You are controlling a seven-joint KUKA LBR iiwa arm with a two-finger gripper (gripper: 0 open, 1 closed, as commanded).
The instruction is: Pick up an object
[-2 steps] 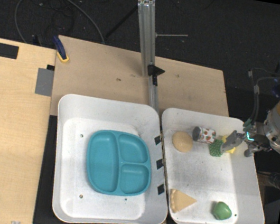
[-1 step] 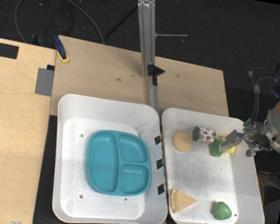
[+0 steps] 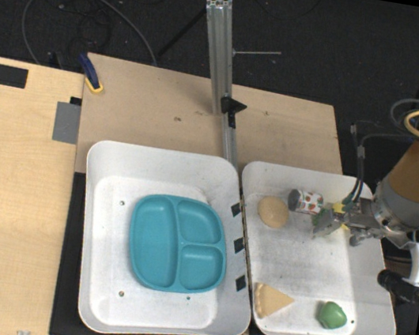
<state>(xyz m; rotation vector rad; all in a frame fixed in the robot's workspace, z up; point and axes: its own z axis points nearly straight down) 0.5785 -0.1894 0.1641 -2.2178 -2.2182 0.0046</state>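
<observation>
Right bin (image 3: pixel 374 324) held four things. Small can (image 3: pixel 306 201), white with coloured dots and dark end, lay on its side near bin's upper edge, right of frame centre. Tan rounded lump (image 3: pixel 272 211) just left below can. Tan wedge (image 3: pixel 272 300) at bin's lower left; green round fruit (image 3: pixel 333 314) at lower right. Tool (image 3: pixel 329 220) hung just right of can; open or closed, cannot tell. Left bin (image 3: pixel 102 184) carried teal divided tray (image 3: pixel 177 243).

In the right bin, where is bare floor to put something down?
The middle of the right bin is bare, between the tan ball above and the wedge and green ball below. Its top is crowded by the small can and end effector.
</observation>
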